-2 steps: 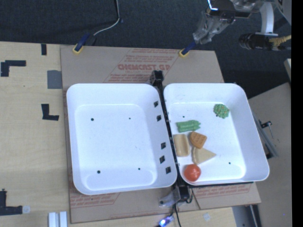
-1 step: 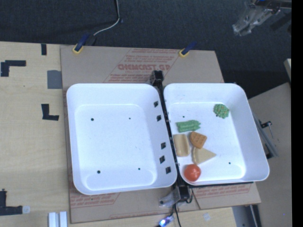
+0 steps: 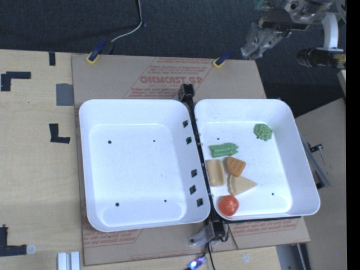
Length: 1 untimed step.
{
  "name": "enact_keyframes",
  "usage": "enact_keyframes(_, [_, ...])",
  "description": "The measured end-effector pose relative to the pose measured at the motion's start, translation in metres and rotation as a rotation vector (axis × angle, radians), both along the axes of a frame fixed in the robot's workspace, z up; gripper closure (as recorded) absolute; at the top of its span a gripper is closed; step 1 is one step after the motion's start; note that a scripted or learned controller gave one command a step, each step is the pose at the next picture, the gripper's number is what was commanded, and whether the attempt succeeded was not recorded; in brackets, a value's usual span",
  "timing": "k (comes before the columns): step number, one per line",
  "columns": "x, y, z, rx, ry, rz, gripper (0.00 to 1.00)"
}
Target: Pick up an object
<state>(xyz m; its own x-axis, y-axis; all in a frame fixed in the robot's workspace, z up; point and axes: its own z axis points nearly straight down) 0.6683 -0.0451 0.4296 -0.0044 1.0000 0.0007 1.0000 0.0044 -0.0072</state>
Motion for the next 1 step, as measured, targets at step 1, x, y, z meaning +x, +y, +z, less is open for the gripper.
enact_keyframes(1, [-0.0022,0.0632,-0.1331,0.001,0.009,0.001,1.00])
